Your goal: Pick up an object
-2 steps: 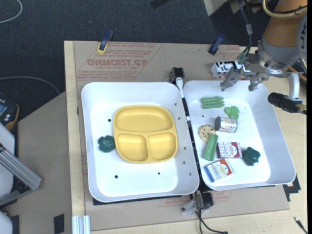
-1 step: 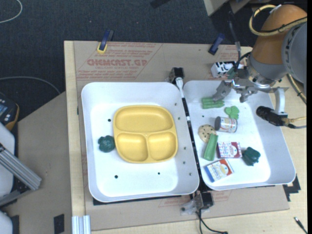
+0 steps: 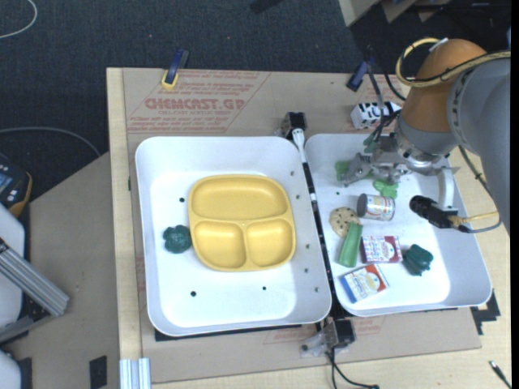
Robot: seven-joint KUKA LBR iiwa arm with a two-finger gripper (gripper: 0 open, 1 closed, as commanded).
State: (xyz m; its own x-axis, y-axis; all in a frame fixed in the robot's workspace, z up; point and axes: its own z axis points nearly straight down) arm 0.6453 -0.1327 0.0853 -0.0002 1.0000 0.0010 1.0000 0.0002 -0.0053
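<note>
- Two shallow white bins are seen side by side on the bench: the left bin [image 3: 154,282] and the right bin [image 3: 462,286].
- A yellow divided plate [image 3: 241,220] is set in the middle of the left bin, with a small dark green object [image 3: 176,238] lying just beside its left edge.
- The grey arm [image 3: 478,96], with its orange band [image 3: 434,83], is reached in from the right over the upper part of the right bin.
- The gripper [image 3: 381,167] is lowered near the back of the right bin; how far it is open cannot be told, and nothing can be seen held in it.
- A small can [image 3: 376,207] is lying on its side just below the gripper, with a bit of green [image 3: 384,189] touching its top.
- A cookie [image 3: 343,218] is placed to the left of the can, and a green stick-shaped piece [image 3: 350,242] is lying beneath it.
- A red and white packet [image 3: 381,249] is seen beside the green stick, and a blue-edged packet [image 3: 364,282] lies nearer the front rim.
- A dark green piece [image 3: 418,258] is resting to the right of the red packet.
</note>
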